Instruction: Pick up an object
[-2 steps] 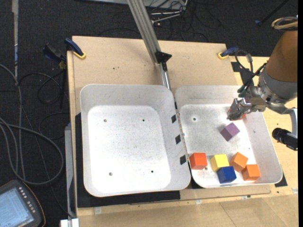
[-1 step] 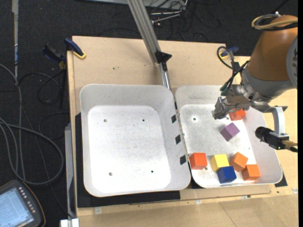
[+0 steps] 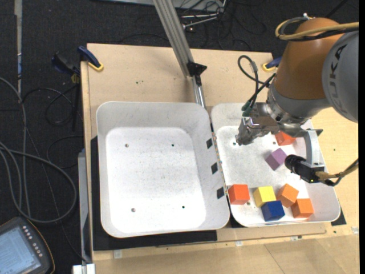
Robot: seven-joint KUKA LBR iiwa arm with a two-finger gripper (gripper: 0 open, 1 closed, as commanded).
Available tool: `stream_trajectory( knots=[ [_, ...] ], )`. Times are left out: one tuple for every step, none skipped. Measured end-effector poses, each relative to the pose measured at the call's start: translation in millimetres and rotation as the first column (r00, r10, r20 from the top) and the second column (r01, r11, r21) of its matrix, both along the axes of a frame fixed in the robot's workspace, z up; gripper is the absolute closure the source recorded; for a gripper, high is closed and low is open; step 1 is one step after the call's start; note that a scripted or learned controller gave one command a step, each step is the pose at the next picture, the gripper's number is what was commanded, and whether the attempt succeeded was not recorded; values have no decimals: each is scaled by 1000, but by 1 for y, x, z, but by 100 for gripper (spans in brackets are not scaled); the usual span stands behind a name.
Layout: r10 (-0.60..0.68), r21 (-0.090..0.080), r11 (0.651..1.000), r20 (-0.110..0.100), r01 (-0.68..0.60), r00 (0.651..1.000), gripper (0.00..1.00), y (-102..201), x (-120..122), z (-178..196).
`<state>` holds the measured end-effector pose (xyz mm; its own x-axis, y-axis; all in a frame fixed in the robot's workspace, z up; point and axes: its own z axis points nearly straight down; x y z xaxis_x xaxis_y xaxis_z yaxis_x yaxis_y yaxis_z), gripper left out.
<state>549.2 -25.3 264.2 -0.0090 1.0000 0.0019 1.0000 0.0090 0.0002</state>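
While the arm reaches in from the right, the gripper (image 3: pixel 246 135) hangs over the back of the right bin (image 3: pixel 228 170), and I cannot tell what its hand is doing. A purple block (image 3: pixel 276 158) lies in the middle. Along the front edge sit an orange block (image 3: pixel 239 194), a yellow block (image 3: pixel 264 196), a blue block (image 3: pixel 273 210) and two more orange ones.

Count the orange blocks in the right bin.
4: one near the bin's left edge, two at the front right, one partly hidden under the arm. Others may be hidden.
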Motion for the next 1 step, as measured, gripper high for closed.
stream_trajectory(
  knots=[
    [-1,-1,1000,0,1,1000,100,52,9,-6]
  ],
)
